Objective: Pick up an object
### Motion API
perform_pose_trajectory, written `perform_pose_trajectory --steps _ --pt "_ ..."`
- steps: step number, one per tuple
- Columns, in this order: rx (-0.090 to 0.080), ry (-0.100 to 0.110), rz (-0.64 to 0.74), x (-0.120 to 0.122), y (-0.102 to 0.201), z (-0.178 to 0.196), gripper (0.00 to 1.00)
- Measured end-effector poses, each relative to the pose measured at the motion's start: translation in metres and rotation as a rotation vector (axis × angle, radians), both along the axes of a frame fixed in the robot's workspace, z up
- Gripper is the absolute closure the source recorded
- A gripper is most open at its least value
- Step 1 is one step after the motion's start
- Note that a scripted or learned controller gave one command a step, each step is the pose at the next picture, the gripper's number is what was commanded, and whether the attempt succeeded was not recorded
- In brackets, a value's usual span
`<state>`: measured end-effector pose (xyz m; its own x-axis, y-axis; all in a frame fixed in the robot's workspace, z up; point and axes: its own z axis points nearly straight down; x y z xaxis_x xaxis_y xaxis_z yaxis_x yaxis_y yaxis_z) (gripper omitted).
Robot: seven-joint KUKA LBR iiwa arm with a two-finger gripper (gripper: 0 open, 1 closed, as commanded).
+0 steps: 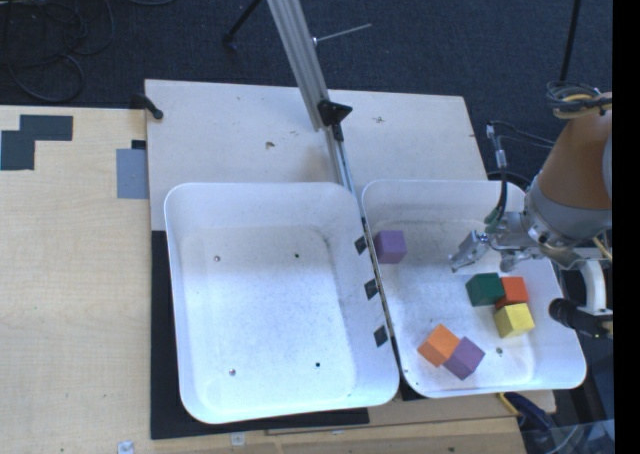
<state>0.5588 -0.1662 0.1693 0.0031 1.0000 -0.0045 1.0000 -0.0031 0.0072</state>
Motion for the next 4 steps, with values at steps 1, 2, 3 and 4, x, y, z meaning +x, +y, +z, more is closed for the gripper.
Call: perform_pose_trajectory --steps 1,2,3,4 --pt "0.013 0.0 0.006 -0.039 -0.041 -0.054 0.0" --pt "0.004 0.01 0.001 -0.034 -0.015 -0.068 0.0" --pt "0.005 0.006 0.006 0.01 -0.003 -0.078 0.0" --pt "0.007 0.008 0.004 0.0 -0.015 -0.078 0.0"
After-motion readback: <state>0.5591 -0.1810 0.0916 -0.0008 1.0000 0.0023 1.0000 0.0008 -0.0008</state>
